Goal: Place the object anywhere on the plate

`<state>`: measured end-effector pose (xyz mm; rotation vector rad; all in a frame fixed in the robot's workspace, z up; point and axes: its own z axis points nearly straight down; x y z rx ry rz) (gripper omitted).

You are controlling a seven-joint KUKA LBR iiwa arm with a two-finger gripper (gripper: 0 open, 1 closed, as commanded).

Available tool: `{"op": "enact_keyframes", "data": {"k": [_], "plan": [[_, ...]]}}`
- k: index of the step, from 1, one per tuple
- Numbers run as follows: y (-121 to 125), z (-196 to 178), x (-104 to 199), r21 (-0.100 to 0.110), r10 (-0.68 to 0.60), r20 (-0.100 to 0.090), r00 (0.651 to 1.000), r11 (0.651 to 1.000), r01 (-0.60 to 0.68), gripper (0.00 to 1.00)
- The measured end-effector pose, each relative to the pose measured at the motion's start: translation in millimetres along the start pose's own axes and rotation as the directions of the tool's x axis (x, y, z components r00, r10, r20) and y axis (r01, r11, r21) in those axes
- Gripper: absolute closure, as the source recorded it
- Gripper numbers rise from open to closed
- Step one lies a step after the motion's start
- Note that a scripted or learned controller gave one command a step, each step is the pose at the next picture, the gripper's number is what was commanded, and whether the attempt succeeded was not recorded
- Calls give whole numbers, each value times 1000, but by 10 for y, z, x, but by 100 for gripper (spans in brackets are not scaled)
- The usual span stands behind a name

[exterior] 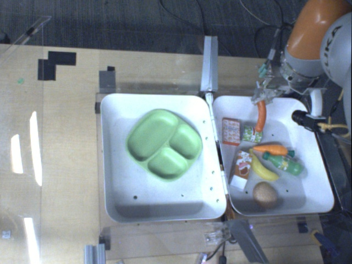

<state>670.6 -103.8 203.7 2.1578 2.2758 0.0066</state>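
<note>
1. Jaws of the gripper (266,95) sit at the far edge of the right bin (324,202), and an orange-red sausage (260,117) hangs straight down from them; its top end appears pinched between the fingertips, so I read the jaws as narrow and closed on it.
2. Hanging upright with its lower end above the bin floor, the sausage looks lifted clear of the other items, which suits a carry over the divider between the bins.
3. Just beside the sausage lie a small green packet (251,133) and a red card box (231,131); nearer the front are a carrot (270,149), a green bottle (284,163), a banana (263,170), a second flat packet (241,168) and a brown round fruit (265,193).
4. The green plate (165,143), with three compartments, rests in the middle of the left bin (113,164), well apart from the gripper.
5. Judging from this, the next move is a sideways carry to the left and a release over any compartment; a thin pinch at one end could let the sausage swing or slip.
6. Both bins rest on the pale wooden tabletop (55,147).
</note>
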Motion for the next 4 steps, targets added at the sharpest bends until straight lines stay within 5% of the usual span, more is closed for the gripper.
{"op": "enact_keyframes", "data": {"k": [1, 2, 3, 4], "plan": [[24, 184, 550, 1, -178, -1, 984, 984, 178, 100], [59, 183, 1242, 0, -547, -3, 837, 837, 547, 100], [-498, 178, 1700, -1, -699, -3, 715, 715, 699, 100], [-497, 177, 1691, -1, -698, -3, 716, 716, 698, 0]]}}
